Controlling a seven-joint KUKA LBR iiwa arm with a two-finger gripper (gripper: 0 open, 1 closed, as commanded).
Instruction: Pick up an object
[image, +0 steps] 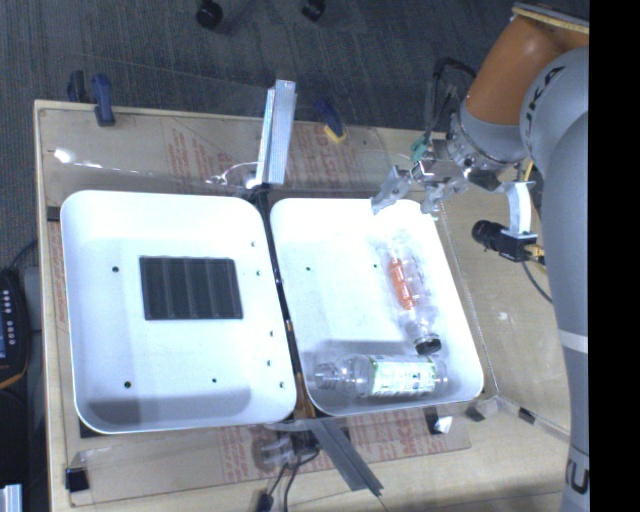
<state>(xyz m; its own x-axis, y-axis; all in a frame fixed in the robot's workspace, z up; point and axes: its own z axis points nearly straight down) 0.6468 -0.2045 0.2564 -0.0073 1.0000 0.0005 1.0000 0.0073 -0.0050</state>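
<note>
Above the far right corner of the right bin (300, 225), the pincer (412, 190) is seen with fingers spread apart, gripping nothing. Two clear bottles are found in that bin: one (408, 287) along its right side, another (380, 377) against its near edge. A dark ridged mat (190, 288) is seen in the left bin (90, 225).

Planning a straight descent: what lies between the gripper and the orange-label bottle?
In the camera view, only bare white floor of the right bin separates the gripper from the bottle.
</note>
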